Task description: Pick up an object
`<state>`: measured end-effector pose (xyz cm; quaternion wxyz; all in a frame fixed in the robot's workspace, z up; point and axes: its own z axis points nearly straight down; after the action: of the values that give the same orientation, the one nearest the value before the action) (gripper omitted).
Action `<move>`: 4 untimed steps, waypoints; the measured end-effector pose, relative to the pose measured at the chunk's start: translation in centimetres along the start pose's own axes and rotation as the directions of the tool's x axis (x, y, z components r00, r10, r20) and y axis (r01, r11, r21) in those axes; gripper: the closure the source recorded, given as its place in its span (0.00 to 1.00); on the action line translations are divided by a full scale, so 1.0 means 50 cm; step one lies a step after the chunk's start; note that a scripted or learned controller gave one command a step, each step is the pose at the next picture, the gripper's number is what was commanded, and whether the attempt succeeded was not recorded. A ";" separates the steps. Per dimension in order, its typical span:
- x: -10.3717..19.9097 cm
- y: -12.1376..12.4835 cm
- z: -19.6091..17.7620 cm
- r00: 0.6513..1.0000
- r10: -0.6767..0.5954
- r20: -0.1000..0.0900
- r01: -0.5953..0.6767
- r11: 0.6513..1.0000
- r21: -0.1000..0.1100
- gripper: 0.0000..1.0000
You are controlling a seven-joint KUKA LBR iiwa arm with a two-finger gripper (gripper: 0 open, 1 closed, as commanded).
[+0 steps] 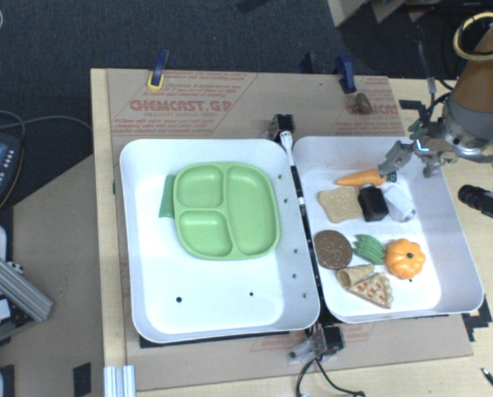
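Observation:
The right bin (457,222) holds several toy foods: an orange carrot (360,178), a tan bread slice (339,204), a black block (372,203), a white piece (400,204), a brown round patty (332,249), a green leafy piece (369,247), an orange pumpkin (405,258) and a pizza slice (370,287). My gripper (414,160) hangs over the far right part of this bin, just right of the carrot's tip and above the white piece. It stands open, one finger (394,159) near the carrot, with nothing between the fingers.
The left bin (147,288) carries a green divided plate (226,209) lying on a green cloth. A central rim with screws separates the bins. Clamps sit at the board's far edge. The arm's orange band (481,81) rises at the right.

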<state>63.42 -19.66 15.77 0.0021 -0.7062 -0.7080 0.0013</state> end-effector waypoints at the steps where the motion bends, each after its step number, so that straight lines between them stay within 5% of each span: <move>1: 0.008 -0.004 0.126 1.000 0.001 -0.001 -0.001 1.000 0.001 0.00; 2: 0.010 -0.004 0.147 1.000 0.000 0.000 0.000 1.000 -0.002 0.00; 3: 0.010 -0.002 0.123 1.000 0.000 0.002 0.000 1.000 -0.006 1.00; 4: 0.008 -0.006 -0.005 1.000 0.002 0.004 -0.002 1.000 -0.011 1.00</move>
<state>63.12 -19.25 16.01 -0.0031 -0.7069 -0.7073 -0.0013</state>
